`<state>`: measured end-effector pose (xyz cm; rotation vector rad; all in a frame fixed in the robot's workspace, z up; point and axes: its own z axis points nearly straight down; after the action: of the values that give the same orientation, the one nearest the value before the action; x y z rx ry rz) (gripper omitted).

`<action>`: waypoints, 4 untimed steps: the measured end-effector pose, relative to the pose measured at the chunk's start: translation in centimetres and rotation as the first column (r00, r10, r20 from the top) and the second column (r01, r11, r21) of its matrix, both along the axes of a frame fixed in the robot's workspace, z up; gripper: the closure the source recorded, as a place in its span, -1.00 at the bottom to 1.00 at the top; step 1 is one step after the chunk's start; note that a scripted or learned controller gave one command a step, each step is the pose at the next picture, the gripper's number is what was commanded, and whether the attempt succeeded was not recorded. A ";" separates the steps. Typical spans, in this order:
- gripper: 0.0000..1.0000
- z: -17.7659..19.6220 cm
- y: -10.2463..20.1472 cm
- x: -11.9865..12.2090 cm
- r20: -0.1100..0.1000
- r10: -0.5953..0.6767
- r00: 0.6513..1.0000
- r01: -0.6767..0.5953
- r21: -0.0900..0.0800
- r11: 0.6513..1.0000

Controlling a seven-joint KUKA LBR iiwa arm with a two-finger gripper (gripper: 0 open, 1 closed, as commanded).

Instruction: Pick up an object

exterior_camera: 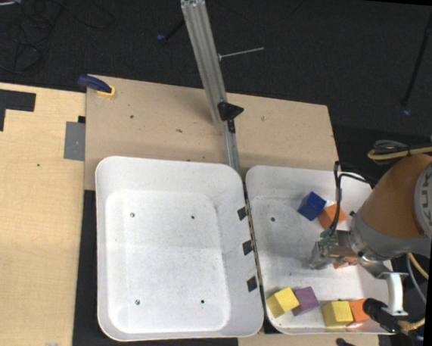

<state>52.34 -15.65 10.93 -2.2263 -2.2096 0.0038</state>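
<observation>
Arm over the right bin, claw lowered among the blocks.

The arm (399,205) reaches in from the right, and its claw (330,252) sits low over the floor of the right bin (289,206); whether the claw is open or closed, and whether it has hold of anything, cannot be told from this view. 6 blocks lie in the right bin: a blue block (311,206) and an orange block (330,215) just beyond the claw at the far side, and 4 along the near rim, yellow (283,300), purple (306,298), yellow (336,313) and orange (358,310). The left bin (167,247) sits beside it on the surface (160,121).
</observation>
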 end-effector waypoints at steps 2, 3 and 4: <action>1.00 12.1 0.2 -0.5 0.009 0.009 1.000 -0.009 -0.002 1.000; 1.00 12.9 0.0 -0.5 0.004 0.007 1.000 -0.007 -0.001 1.000; 1.00 13.6 4.7 -1.0 0.003 0.011 1.000 -0.011 0.001 1.000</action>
<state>51.33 -10.91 24.54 -2.2147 -2.2228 0.0000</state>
